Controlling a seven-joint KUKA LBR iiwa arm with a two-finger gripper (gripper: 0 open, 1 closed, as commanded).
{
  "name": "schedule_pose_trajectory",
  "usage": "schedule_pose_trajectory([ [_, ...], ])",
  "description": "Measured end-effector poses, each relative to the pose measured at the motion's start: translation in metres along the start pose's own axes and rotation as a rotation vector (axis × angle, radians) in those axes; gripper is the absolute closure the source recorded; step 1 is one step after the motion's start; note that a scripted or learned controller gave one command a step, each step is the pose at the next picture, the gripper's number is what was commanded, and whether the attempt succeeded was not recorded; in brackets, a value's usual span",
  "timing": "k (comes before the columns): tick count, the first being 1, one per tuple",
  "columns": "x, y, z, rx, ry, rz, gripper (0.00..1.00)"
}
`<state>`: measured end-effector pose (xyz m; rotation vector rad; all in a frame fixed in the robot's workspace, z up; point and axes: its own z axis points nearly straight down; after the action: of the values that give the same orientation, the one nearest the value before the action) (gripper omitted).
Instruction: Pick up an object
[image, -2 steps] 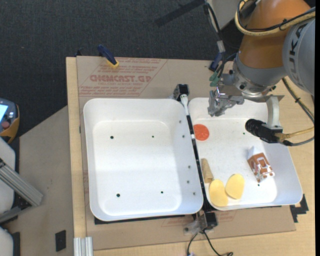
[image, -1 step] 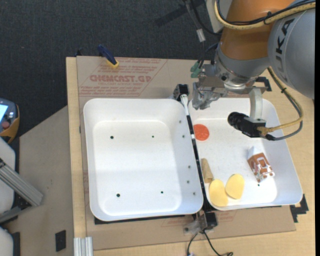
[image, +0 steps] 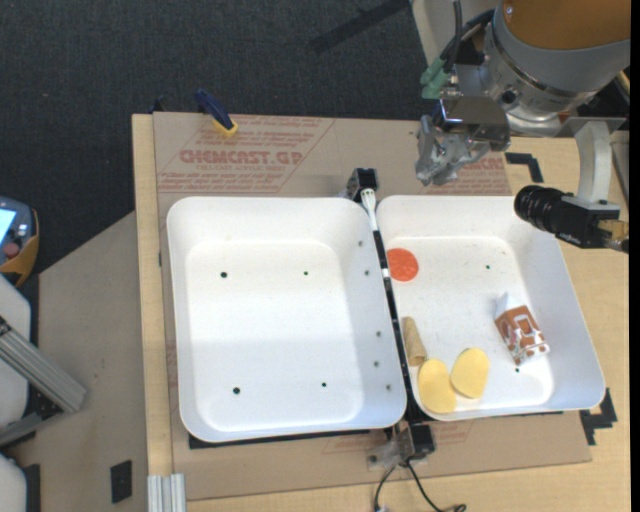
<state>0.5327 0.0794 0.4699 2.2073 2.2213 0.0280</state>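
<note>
So the two bins sat rim to rim on a cardboard sheet (image: 260, 150), with a black clip (image: 362, 184) pinching the seam at the far end and another (image: 412, 440) at the near end. The left bin (image: 200, 230) was wide open white floor, just four small dark dots on it, so loads of room there. The right bin (image: 560, 270) was the busy one, though its far half and right-hand wall were mostly open too.

Everything pickable was in that right bin. An orange disc (image: 402, 265) lay flat near the shared rim, toward the far side. A short tan cylinder (image: 413, 341) lay on its side right up against that same rim, further toward the near end. Just past it, two yellow rounded pieces (image: 436, 386) (image: 470, 372) sat touching each other by the near wall. A brown-and-white packet (image: 521, 333) lay apart from them, over toward the right side.

The gripper (image: 443, 165) hung over the cardboard just beyond the right bin's far rim, not over any of the objects. The orange disc was the closest thing to it, and the yellow pieces and the packet were well apart from it. Honestly couldn't tell from this angle whether the gripper was open or closed.

A blue-and-yellow clamp (image: 216, 112) sat at the cardboard's far left corner, and dark carpet (image: 80, 80) ran around the bench.
</note>
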Motion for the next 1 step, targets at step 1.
schedule_pose_trajectory([
  [1,0.0392,-0.0261,0.1295,0.034,-0.007,0.002,1.0],
])
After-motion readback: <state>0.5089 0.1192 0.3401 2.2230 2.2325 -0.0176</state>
